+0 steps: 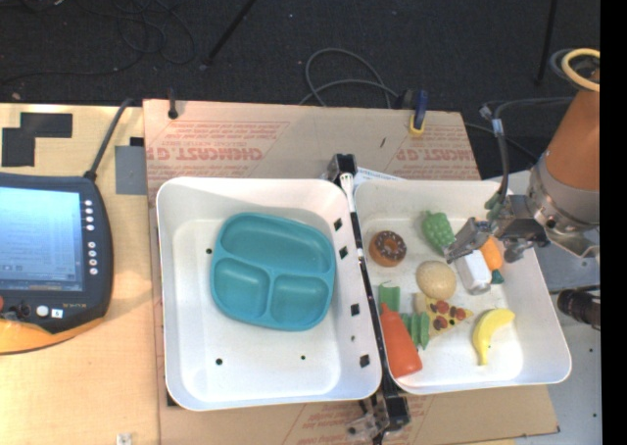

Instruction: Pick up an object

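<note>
The right bin (549,360) holds several toy foods: a chocolate donut (387,248), a green vegetable (438,229), a beige egg-shaped piece (437,279), a pizza slice (447,314), a yellow banana (490,332), a long orange-red piece (400,340) and a green block (391,296). My gripper (476,259) hangs low over the bin's right middle, just right of the beige piece. A small orange object (492,255) sits right at the gripper's tip, partly hidden by it; I cannot tell if it is held.
The left bin (186,355) holds a teal divided plate (274,270). A tablet with a lit screen (44,242) lies at the far left of the bench. Cardboard lies under both bins. Cables trail across the dark floor behind.
</note>
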You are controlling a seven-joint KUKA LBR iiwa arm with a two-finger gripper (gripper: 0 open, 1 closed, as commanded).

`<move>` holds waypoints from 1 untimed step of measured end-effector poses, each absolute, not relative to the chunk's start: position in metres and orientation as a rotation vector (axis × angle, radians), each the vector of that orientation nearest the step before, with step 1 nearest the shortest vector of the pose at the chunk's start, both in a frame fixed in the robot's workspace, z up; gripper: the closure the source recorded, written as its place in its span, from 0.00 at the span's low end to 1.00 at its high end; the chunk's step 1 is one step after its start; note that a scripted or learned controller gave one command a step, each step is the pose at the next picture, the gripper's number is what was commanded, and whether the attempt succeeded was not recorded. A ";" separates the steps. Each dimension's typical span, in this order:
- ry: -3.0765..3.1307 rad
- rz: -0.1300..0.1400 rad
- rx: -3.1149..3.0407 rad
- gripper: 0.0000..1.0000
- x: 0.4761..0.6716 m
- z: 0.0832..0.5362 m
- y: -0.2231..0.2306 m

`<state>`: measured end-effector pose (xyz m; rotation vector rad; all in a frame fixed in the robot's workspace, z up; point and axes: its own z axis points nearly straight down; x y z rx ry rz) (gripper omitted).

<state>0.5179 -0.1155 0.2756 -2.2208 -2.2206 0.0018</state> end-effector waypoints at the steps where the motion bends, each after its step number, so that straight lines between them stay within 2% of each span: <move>1: -2.209 0.014 -2.217 0.00 0.490 0.168 -0.147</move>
